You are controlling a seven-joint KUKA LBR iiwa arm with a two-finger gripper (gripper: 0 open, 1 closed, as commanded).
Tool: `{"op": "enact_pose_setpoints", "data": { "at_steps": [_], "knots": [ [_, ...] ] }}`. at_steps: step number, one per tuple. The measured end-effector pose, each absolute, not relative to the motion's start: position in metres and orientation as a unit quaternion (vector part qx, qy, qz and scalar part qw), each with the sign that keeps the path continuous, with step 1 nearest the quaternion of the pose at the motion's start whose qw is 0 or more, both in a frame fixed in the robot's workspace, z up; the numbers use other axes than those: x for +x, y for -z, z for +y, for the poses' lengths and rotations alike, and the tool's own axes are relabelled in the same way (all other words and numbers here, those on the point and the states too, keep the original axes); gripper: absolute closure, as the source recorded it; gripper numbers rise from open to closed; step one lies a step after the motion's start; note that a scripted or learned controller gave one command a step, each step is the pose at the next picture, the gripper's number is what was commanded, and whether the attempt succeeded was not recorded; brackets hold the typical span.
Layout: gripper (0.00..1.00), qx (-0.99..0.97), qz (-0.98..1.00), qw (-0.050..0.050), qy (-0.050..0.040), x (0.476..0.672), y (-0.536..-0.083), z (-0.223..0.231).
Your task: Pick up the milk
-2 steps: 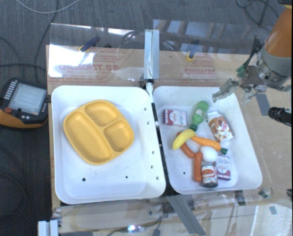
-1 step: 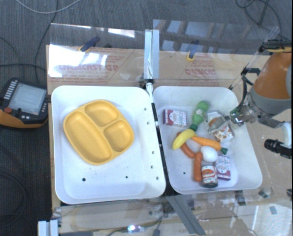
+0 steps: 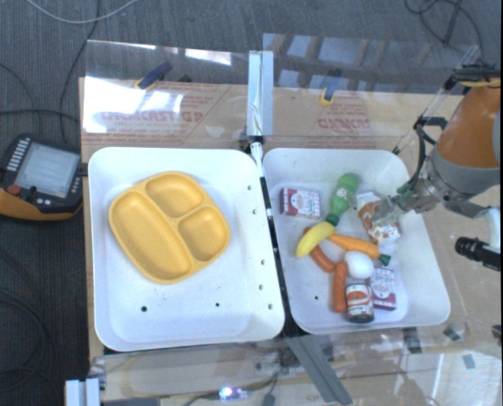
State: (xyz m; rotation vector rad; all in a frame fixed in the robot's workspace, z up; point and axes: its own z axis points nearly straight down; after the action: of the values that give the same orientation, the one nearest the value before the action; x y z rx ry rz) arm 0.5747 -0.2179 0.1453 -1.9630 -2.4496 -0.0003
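A yellow divided plate (image 3: pixel 168 225) is seen in the left bin (image 3: pixel 107 311). In the right bin (image 3: pixel 429 299), the milk carton (image 3: pixel 300 201) lies flat near the left wall. The gripper (image 3: pixel 401 201) is judged to be in the approach step, well right of the milk; whether it is released or clenched cannot be told, and a leftward move is called for.

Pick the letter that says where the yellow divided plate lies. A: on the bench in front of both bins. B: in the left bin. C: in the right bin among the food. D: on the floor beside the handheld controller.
B: the yellow divided plate lies flat inside the left bin, while the food items, banana included, are in the right bin.
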Motion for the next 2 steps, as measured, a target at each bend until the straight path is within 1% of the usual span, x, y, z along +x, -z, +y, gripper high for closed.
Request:
{"op": "enact_pose_setpoints", "data": {
  "at_steps": [1, 2],
  "knots": [
    [0.00, -0.625, -0.780, 0.001, 0.0000, 0.575, -0.145, -0.218],
    [0.00, -0.586, -0.811, 0.000, 0.0018, 0.595, -0.100, -0.218]
  ]
}}
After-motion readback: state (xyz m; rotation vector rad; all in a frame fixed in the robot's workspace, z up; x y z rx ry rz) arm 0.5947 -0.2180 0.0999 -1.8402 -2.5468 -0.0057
